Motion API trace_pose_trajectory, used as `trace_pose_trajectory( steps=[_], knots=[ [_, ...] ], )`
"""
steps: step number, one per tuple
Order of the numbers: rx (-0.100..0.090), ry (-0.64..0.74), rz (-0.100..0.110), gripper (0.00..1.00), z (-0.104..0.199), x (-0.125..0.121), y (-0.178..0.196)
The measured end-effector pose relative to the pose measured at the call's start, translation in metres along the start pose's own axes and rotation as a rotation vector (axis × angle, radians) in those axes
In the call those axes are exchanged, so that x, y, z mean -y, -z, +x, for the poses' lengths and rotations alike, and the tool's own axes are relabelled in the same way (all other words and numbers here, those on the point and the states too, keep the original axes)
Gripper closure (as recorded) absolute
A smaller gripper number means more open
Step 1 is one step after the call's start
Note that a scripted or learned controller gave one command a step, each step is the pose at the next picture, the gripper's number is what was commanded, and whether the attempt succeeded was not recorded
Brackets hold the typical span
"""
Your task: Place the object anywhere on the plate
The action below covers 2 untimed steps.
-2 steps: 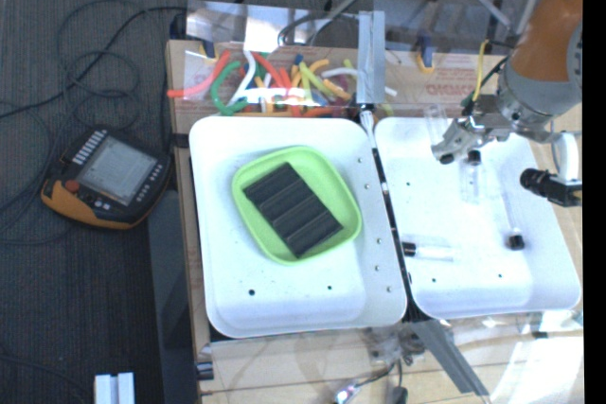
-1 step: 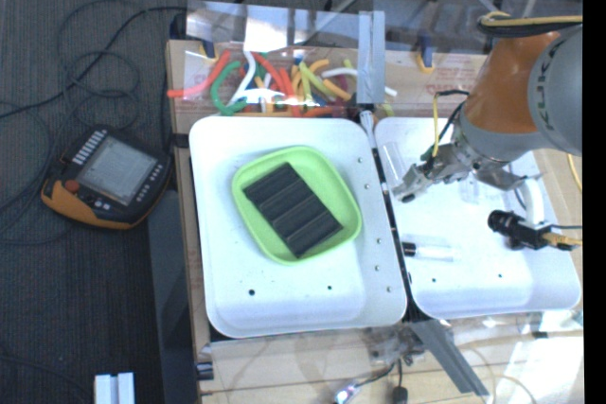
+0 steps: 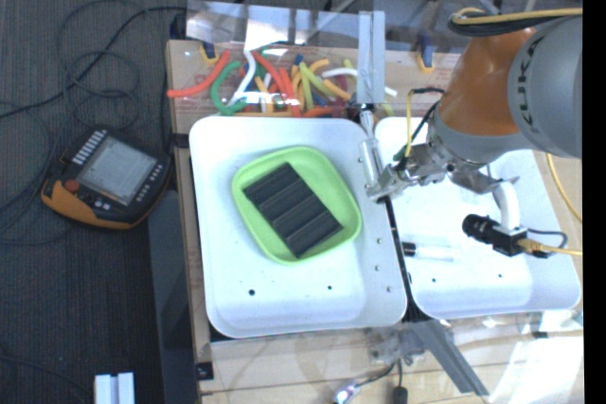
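Dark ridged block (image 3: 292,209) lies flat on the green plate (image 3: 248,180), near the plate's centre. Gripper (image 3: 383,187) sits just right of the plate; finger state cannot be told.

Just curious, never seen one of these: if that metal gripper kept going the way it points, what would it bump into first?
Probably the rim between the two white bins, just below the gripper. Past that lies the green plate. Depth is hard to judge.

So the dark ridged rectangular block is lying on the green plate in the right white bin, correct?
Not quite: the camera view shows the dark ridged rectangular block lying on the green plate, but that plate sits in the left white bin, not the right one.
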<state>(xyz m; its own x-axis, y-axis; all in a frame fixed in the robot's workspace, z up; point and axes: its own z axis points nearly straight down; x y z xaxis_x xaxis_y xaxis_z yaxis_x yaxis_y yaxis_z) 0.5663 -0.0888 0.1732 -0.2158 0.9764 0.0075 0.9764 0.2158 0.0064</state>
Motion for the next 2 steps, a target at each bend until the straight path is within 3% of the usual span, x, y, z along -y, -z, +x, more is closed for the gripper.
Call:
trace_pose_trajectory(
  steps=[1, 2],
  knots=[
    [0.006, 0.058, 0.010, 1.00, 0.095, 0.034, 0.009],
    [0.006, 0.134, 0.011, 1.00, 0.168, 0.016, 0.008]
  ],
)
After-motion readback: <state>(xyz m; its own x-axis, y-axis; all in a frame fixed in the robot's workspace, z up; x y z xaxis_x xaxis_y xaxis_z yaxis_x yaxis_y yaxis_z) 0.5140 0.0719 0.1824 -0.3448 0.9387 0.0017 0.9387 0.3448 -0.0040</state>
